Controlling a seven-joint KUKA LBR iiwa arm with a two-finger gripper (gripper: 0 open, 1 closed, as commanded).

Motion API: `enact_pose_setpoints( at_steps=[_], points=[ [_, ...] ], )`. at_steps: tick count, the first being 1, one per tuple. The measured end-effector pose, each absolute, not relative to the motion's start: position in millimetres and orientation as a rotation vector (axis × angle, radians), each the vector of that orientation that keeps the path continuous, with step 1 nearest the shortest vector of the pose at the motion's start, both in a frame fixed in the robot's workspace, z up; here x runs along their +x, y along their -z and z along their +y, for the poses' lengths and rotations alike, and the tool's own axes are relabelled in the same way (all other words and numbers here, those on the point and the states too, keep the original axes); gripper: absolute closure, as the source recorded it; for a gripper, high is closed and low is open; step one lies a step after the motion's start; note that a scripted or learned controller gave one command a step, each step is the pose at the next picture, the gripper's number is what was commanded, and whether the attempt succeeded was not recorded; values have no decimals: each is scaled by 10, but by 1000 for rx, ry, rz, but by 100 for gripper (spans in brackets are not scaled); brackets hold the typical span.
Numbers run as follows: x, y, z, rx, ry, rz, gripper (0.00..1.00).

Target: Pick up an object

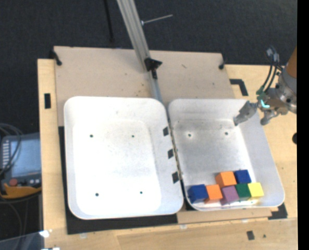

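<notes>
Several coloured cubes lie bunched in the front right corner of the right bin (pixel 209 147): a blue one (pixel 197 192), an orange one (pixel 214 192), a purple one (pixel 230 194), a green one (pixel 243 190) and a yellow one (pixel 255 189) in a row. Behind them sit a second orange cube (pixel 226 178) and a second blue cube (pixel 242 176). My gripper (pixel 255 114) hovers over the bin's back right rim, well behind the cubes. It is open, its fingers spread with nothing between them.
The left bin (pixel 118 155) adjoins the right one along the middle. A slanted aluminium post (pixel 136 30) rises from the bench behind the bins. A small screen unit (pixel 19 160) with cables sits off the bench at the left.
</notes>
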State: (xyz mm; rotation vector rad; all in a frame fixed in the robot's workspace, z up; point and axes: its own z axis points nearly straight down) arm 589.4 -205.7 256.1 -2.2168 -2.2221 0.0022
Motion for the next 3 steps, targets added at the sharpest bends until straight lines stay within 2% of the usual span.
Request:
enact_pose_setpoints(
  at_steps=[1,3],
  points=[
    [5902,-2587,-2060,-2218,0,-2227,0],
    [5808,-1505,-1919,-2223,-6,-2218,0]
  ],
)
